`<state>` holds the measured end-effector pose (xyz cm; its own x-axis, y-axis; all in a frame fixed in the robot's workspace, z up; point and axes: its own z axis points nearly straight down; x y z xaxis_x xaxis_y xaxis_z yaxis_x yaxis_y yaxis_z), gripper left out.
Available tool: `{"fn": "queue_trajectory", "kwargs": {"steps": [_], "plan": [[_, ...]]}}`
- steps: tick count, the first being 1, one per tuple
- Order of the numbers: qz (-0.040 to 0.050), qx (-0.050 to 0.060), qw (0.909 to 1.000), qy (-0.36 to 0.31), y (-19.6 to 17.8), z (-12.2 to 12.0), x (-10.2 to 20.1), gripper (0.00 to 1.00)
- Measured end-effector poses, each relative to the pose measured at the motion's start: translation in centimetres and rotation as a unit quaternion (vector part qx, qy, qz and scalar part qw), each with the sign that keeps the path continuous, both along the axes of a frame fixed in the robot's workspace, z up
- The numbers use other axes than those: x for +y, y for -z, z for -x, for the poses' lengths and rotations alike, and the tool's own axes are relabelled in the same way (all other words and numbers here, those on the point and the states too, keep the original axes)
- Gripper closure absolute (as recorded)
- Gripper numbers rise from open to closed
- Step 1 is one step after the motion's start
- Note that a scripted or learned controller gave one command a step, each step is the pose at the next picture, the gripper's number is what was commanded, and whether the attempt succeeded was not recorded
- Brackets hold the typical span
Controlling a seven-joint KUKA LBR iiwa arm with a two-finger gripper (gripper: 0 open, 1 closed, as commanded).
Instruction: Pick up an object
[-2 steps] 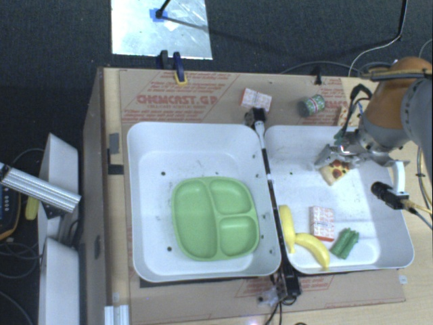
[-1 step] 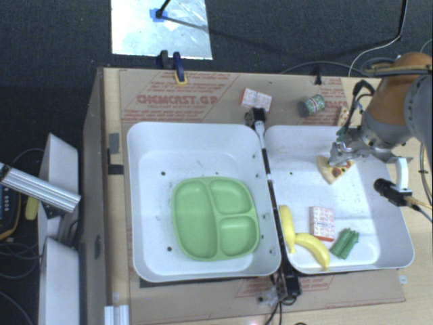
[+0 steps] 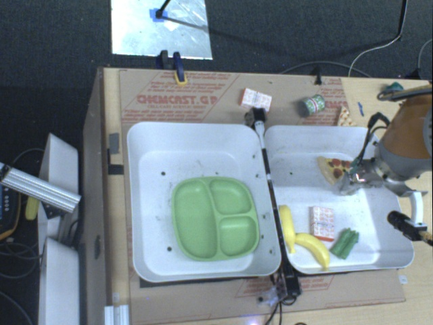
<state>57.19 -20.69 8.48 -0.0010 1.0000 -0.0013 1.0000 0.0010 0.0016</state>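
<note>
My gripper (image 3: 350,180) is low in the right bin (image 3: 302,139), at its right side, touching or just over the right edge of a toy pizza slice (image 3: 331,168). The grey arm with its orange band (image 3: 410,131) comes in from the right. Nearer the front of this bin lie a red-and-white packet (image 3: 323,222), a green toy vegetable (image 3: 345,242) and two yellow bananas, one curved along the front (image 3: 313,247) and one upright by the divider (image 3: 287,227). I see nothing between the fingers.
The left bin (image 3: 153,156) holds a green divided plate (image 3: 216,217). On the cardboard behind the bins lie a small can (image 3: 312,104) and a white card (image 3: 256,99). A blue and yellow clamp (image 3: 177,64) sits at the back edge.
</note>
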Motion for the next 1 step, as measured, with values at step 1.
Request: {"fn": "queue_trajectory", "kwargs": {"steps": [1], "plan": [[0.0003,-0.001,1.0000,-0.001,-6.44,-2.49,0.05,1.00]]}}
